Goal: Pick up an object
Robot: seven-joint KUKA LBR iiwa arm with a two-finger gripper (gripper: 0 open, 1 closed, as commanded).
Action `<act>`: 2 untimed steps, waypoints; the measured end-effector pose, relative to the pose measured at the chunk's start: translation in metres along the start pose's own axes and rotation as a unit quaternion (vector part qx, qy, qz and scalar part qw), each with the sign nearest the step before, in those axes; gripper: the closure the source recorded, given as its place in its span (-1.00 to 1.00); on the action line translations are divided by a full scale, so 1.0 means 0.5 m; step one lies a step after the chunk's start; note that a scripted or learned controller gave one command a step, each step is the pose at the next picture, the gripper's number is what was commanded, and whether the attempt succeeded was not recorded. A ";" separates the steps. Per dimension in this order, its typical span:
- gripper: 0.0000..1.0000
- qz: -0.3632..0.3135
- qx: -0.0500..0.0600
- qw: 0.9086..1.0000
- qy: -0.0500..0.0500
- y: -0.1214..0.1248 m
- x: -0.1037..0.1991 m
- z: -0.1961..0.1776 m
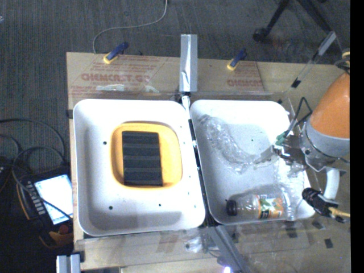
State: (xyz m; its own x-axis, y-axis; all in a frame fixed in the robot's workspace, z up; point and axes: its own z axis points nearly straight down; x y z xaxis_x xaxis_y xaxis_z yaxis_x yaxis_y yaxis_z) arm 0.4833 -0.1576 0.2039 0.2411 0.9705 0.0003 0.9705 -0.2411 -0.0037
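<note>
Gripper (282,152) state cannot be told at the right bin's (250,110) right edge. Clear plastic wrap (227,141) lies nearby; a bottle (259,205) rests along the near wall.

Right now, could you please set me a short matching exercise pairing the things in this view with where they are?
Things:
1. yellow tray
2. bottle
3. clear plastic
4. blue clamps

Places:
A. on the near side of the right bin, lying on its side
B. at the bench's far edge, beyond the bins
C. in the middle of the left bin
D. in the right bin's far half, crumpled

Pairs: 1-C, 2-A, 3-D, 4-B
</note>
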 end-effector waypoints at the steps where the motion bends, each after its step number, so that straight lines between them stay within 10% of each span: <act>1: -1.00 -0.070 0.001 0.998 0.000 0.003 -0.012 0.129; 2: -1.00 -0.022 0.000 1.000 0.000 0.075 0.042 0.048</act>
State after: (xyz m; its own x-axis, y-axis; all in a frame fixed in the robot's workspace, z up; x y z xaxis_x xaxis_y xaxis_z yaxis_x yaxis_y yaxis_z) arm 0.5245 -0.1460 0.1798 0.1987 0.9801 -0.0002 0.9800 -0.1987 -0.0029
